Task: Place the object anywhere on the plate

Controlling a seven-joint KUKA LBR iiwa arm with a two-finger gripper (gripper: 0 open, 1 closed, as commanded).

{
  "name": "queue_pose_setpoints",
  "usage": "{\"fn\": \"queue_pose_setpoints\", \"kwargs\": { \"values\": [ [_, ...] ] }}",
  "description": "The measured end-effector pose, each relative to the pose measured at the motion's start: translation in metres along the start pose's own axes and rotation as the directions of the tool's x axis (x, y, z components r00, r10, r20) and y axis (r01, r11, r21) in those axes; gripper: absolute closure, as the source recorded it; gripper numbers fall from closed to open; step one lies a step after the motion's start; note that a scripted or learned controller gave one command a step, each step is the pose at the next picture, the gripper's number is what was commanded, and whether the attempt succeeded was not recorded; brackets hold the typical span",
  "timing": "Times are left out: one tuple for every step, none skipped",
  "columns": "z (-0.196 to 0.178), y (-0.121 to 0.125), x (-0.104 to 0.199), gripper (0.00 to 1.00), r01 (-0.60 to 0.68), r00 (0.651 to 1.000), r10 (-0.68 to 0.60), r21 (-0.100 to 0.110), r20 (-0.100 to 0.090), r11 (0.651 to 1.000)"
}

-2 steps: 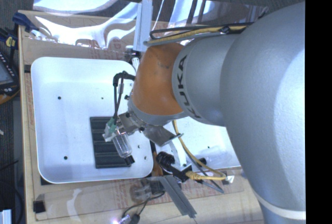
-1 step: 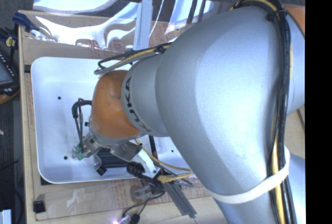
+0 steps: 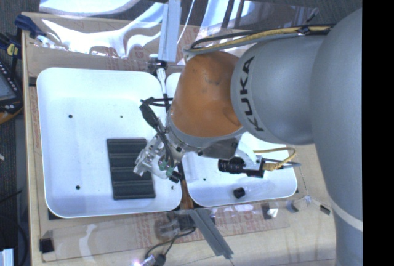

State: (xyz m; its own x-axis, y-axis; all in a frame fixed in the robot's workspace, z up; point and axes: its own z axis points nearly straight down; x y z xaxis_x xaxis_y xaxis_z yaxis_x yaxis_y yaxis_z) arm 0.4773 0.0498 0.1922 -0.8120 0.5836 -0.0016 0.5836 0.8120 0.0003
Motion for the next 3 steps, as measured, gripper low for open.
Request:
{"fn": "queue_pose_setpoints", "kwargs": {
  "values": [
    [0.091,0.07,0.023,1.0,-0.13,0.992,0.13,0.007,-0.006,0.992],
    [0.101,0.052,0.039,1.0,0.087,0.996,-0.087,0.002,-0.006,0.996],
    [0.101,0.089,0.065,1.0,-0.25,0.968,0.25,0.003,-0.002,0.968]
  ]
}}
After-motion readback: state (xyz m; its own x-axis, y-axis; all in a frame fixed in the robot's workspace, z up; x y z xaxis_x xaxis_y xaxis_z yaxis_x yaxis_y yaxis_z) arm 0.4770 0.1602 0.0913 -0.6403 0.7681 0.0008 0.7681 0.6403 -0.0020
